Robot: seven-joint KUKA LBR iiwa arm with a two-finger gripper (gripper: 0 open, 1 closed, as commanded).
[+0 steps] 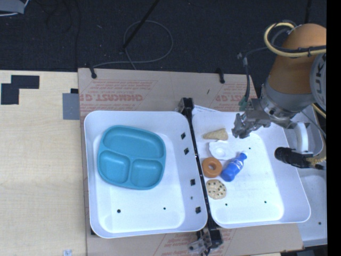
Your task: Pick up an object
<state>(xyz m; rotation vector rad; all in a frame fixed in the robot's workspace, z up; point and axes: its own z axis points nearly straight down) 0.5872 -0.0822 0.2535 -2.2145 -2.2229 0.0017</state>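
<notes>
I see the arm (290,84) reaching over the right bin (287,196); left bin (176,137) holds just a blue tray (130,157), so the picks are all on the right. The claw (242,128) hangs near that bin's far edge, just beside the wedge (217,135), nothing between it; can't tell whether it's spread or pressed together. Bottle (233,168), donut (212,167) and cookie (216,189) cluster along the bin's left wall. My guess: wedge is the target.

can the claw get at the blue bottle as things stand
Probably yes. The claw hangs just above the blue bottle in the right bin, with nothing lying over it; the donut sits close on its left.
</notes>
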